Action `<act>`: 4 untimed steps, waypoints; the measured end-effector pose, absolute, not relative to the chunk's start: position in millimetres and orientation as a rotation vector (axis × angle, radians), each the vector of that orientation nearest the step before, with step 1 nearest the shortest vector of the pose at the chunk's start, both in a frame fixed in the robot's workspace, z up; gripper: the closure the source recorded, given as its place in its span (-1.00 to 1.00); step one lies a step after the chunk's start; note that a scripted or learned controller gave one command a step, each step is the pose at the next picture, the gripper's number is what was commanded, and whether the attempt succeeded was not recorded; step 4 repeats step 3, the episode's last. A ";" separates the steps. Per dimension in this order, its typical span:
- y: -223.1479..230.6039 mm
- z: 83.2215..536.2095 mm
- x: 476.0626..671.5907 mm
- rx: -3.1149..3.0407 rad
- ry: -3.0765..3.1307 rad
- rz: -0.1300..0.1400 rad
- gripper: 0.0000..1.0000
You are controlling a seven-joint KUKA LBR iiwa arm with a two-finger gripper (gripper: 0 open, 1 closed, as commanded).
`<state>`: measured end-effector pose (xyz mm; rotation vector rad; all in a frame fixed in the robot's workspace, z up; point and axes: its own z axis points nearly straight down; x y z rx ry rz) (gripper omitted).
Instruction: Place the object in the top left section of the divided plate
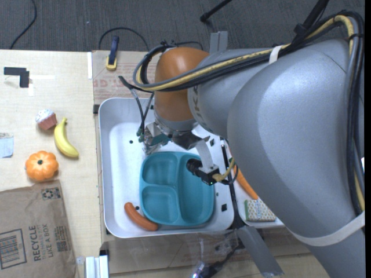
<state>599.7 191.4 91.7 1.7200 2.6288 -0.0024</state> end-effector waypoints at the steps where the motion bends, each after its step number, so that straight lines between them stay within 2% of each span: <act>1: 114.0 90.7 480.4 1.737 2.617 -0.003 1.00; 2: 80.7 190.9 489.3 1.414 2.803 -0.001 1.00; 3: 81.0 190.9 488.9 1.413 2.805 -0.002 -1.00; 4: 81.0 190.9 488.9 1.413 2.805 -0.002 -1.00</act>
